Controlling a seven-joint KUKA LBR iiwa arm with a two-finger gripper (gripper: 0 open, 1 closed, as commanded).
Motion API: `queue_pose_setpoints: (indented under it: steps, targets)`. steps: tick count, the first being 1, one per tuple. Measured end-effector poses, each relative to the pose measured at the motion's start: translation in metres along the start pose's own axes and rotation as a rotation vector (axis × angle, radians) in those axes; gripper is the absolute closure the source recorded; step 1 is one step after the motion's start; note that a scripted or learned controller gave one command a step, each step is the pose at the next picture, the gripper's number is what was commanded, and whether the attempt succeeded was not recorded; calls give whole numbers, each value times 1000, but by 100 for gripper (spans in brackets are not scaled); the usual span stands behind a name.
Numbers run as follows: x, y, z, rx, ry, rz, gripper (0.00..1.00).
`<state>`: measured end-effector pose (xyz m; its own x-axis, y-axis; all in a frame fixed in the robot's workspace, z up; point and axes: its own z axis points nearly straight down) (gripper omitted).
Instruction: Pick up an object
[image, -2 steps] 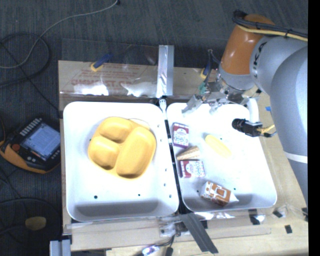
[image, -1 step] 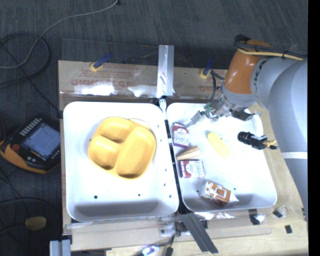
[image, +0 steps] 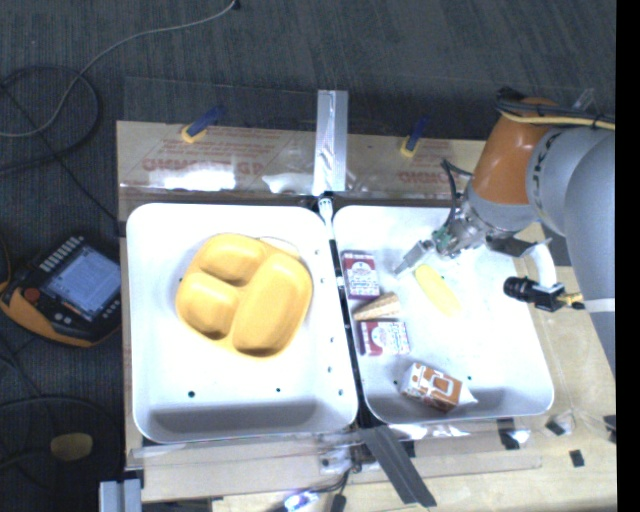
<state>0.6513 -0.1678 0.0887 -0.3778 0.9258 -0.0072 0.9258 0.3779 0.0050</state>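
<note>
Just one fixed cam here, mounted above the bench (image: 150, 480) and looking down at a slant. Both bins fit in frame, left bin (image: 160, 400) and right bin (image: 510, 385), plus some floor left of the bench. Arm (image: 570, 200) comes in from the right.

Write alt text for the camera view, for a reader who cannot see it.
A grey robot arm reaches in from the right, its gripper low over the right bin, just above a pale yellow block. That bin also holds several small packets along its left side and a brown carton. The left bin holds a large yellow lumpy object.
</note>
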Motion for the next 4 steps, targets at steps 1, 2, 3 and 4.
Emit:
queue_pose_setpoints:
  steps: [1, 2, 3, 4]
  targets:
    - [0, 2, -12, -6, -2, 0, 100]
    - [74, 38, -112, 3, 7, -41, 100]
    - [150, 47, -95, 6, 8, -27, 100]
    - [131, 18, -96, 6, 7, -17, 100]
